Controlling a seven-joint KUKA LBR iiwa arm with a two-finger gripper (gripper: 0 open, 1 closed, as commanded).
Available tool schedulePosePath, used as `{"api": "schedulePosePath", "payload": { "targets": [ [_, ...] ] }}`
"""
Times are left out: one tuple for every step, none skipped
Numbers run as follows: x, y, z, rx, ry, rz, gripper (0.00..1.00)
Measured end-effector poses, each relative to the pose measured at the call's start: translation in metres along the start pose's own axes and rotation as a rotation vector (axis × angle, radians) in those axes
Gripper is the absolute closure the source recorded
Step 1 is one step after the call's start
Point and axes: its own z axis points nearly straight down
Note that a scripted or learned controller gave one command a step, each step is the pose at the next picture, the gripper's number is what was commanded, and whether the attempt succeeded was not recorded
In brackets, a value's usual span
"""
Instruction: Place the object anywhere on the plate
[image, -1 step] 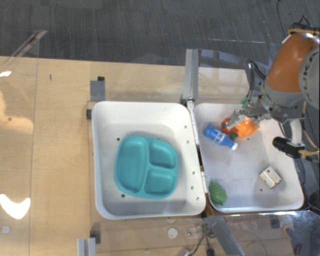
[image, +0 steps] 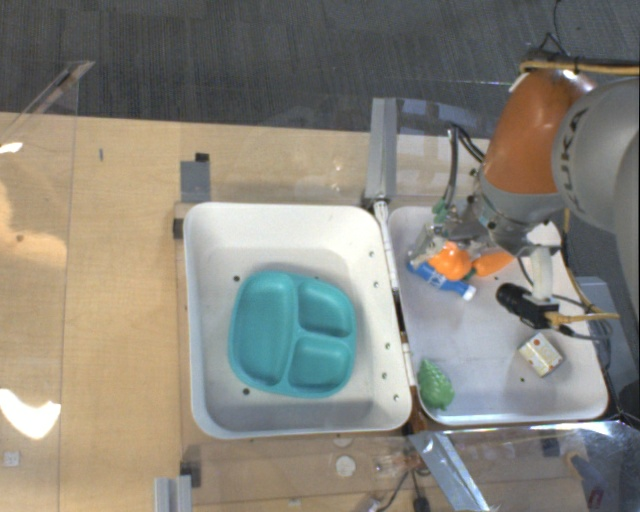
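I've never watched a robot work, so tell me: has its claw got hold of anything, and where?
It cannot be told. The gripper sits right over an orange object in the right bin, but the arm hides any actual grasp.

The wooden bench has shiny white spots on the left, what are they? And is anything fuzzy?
In the camera view, the white patches on the bench look like glare, likely lamp light bouncing off a clear sheet. The teal plate in the left bin is evenly lit and sharp; the small things under the gripper are slightly soft, with faint shadows.
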Motion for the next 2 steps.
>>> {"api": "schedulePosePath", "payload": {
  "targets": [
    [0.0875,-0.0183,0.0142,0.002,0.0,-0.098,1.0],
    [0.0871,-0.0183,0.014,0.002,0.001,-0.097,0.0]
  ]
}}
